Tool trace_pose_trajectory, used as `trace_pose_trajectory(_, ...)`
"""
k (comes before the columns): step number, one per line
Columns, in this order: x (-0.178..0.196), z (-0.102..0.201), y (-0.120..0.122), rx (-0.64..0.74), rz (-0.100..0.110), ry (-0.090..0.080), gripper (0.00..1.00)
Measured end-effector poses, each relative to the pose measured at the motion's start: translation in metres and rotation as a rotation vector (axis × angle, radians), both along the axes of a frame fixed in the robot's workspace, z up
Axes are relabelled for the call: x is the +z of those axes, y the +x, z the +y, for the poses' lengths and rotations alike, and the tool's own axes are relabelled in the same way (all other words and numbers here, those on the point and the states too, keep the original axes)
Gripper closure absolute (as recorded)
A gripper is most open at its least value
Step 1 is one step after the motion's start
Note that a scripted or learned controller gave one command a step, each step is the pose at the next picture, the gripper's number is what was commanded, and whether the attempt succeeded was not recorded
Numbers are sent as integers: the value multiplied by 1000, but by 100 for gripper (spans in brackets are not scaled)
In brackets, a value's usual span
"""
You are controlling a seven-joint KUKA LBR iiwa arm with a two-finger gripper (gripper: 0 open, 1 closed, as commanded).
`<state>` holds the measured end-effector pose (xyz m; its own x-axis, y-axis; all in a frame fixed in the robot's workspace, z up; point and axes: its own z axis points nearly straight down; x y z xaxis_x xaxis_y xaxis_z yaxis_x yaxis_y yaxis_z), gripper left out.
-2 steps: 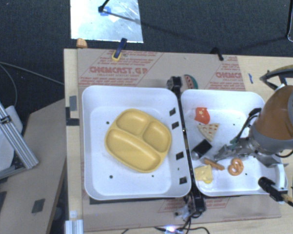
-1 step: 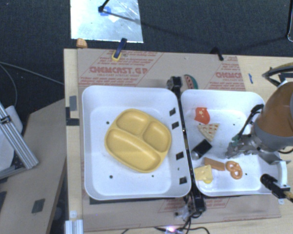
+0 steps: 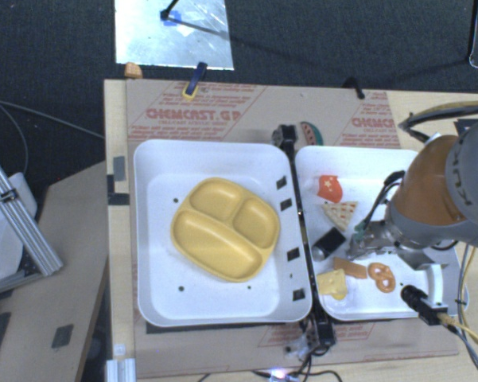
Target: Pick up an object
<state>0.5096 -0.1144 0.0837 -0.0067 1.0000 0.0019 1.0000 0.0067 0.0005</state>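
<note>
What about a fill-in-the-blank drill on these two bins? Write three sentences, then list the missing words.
1. The yellow divided plate lies in the ____ bin.
2. The pretzel lies in the ____ bin.
3. The strawberry is ____ in colour.

Missing words: left; right; red

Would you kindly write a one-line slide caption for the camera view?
KUKA arm's gripper low in right bin among toy foods; yellow divided plate in left bin.
</note>
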Motion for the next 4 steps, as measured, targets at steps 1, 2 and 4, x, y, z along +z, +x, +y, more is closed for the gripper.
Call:
trace_pose_trajectory(1, 11, -2, 1, -2, -3, -2, 100)
trace_pose_trajectory(2, 1, 20, -22, -5, -3, -2, 100)
trace_pose_trajectory(4, 100, 43, 7, -8, 7, 0, 100)
